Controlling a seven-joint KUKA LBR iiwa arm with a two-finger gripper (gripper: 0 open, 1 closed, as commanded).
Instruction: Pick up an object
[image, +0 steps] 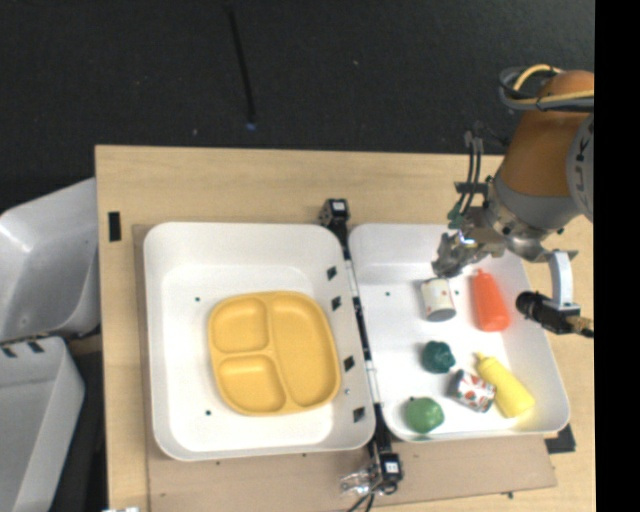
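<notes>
The right bin (390, 260) holds several small objects: a white and grey cylinder (437, 298), an orange carrot-like piece (488, 300), a dark teal lump (437, 356), a green ball (424, 414), a yellow bottle shape (505, 387) and a red and white patterned can (471, 390). My gripper (452, 256) hangs over the bin's upper part, just above the white cylinder and left of the orange piece. Nothing shows between its fingers.
The left bin (170, 300) holds a yellow divided plate (272, 352). A ridge with black clips (350, 300) separates the two bins. The arm's grey and orange wrist (540, 170) looms over the right bin's far right corner.
</notes>
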